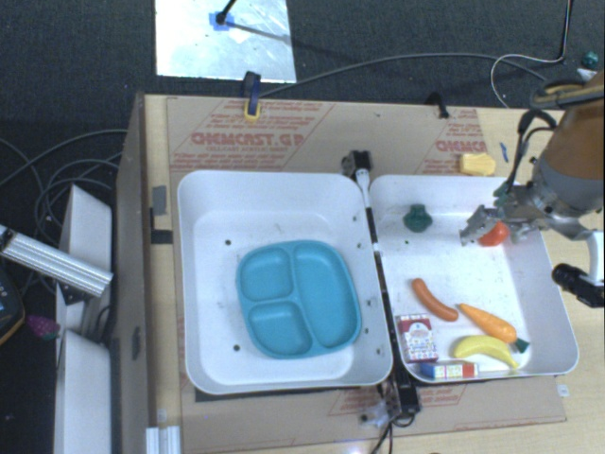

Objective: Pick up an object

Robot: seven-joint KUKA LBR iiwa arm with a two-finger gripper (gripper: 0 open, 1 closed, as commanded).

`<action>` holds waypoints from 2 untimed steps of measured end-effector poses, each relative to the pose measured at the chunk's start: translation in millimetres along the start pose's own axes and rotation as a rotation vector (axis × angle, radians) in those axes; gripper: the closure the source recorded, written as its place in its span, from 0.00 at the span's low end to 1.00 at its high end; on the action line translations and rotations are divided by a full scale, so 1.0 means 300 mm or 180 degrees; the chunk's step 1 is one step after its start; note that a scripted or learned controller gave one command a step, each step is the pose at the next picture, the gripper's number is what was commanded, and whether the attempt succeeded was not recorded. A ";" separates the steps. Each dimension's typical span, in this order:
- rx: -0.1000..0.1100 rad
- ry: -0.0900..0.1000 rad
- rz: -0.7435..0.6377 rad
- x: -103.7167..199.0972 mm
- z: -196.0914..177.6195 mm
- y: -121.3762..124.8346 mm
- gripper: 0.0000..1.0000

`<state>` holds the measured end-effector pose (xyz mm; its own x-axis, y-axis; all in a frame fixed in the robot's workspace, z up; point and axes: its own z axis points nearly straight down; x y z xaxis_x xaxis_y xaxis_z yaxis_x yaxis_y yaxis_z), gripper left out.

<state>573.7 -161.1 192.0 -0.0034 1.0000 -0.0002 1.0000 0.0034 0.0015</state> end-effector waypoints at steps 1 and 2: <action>0.0014 0.0005 -0.0003 0.110 0.236 -0.084 0.00; 0.0007 0.0003 0.0002 0.222 0.360 -0.144 0.00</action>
<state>530.3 -94.8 83.8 -0.0029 1.0000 0.0007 1.0000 0.0029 -0.0009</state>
